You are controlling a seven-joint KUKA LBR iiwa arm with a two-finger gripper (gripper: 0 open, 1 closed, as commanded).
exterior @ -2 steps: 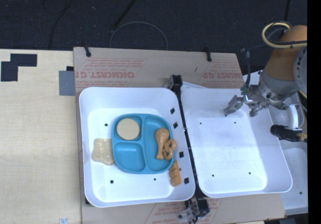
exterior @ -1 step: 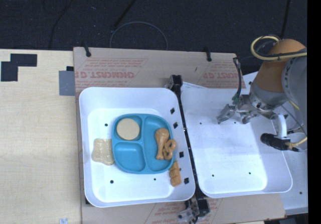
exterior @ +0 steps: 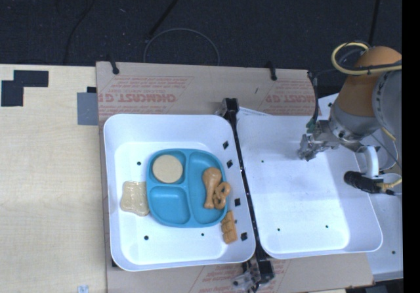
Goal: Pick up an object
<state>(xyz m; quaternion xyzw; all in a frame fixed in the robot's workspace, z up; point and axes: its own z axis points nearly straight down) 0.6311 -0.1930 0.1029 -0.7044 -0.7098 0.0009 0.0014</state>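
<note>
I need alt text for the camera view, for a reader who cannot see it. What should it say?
A grey arm's gripper hangs over the right white bin, near its upper right side. The left white bin holds a blue divided tray with a round tan piece and a pretzel-like piece; pale and tan pieces lie beside the tray.

Even, fairly bright light falls from above on the two white bins, whose floors look close to blown out, with a soft grey shade across the right bin's middle toward three o'clock under the arm. The dark floor at twelve o'clock stays dim and grainy, its cables hard to trace. The picture is slightly soft overall, so small details such as the blue tray contents blur, and the print on the cardboard is barely legible.
</note>
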